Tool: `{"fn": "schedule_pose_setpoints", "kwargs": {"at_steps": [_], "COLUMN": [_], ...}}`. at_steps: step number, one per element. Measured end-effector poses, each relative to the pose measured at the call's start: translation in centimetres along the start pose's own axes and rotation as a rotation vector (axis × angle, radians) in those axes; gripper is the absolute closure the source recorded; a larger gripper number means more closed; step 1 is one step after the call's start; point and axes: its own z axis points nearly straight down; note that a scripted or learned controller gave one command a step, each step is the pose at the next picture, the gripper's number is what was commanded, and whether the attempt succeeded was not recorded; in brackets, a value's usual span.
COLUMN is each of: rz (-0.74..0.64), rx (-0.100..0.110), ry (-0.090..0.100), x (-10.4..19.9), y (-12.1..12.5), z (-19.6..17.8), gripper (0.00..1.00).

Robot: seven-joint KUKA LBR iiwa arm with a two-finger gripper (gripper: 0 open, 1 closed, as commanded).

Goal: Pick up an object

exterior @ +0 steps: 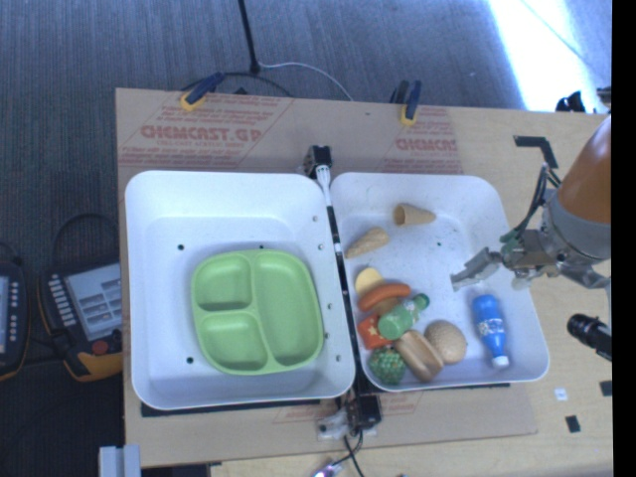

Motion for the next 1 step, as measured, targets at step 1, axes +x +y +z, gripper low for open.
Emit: {"fn": "schedule_pose_setpoints", "kwargs": {"at_steps": [1], "rz": [0.032], "rx": [-0.002], "ry": [0.016], "x": [-3.08], "y": [-1.01], "z": [11.47], "gripper": [0.0]}}
